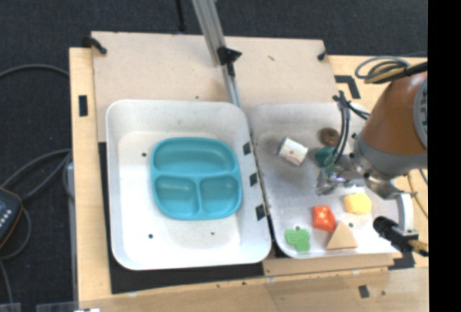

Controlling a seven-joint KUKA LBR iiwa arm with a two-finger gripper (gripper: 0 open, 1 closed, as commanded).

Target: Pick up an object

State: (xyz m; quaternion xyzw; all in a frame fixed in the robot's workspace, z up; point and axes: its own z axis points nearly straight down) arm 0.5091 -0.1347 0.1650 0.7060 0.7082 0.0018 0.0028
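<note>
On the bench, the right bin (288,123) holds scattered toys; the gripper (329,181) hangs beside a yellow block (357,202), its grip unreadable.

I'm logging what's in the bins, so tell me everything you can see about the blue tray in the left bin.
The blue tray is a turquoise divided plate, plastic by its look, with rounded corners. It has three compartments: one long one at the far side and two smaller ones nearer the camera. It lies flat and right side up near the middle of the left bin, resting on the bin's floor. Nothing else touches it.
</note>
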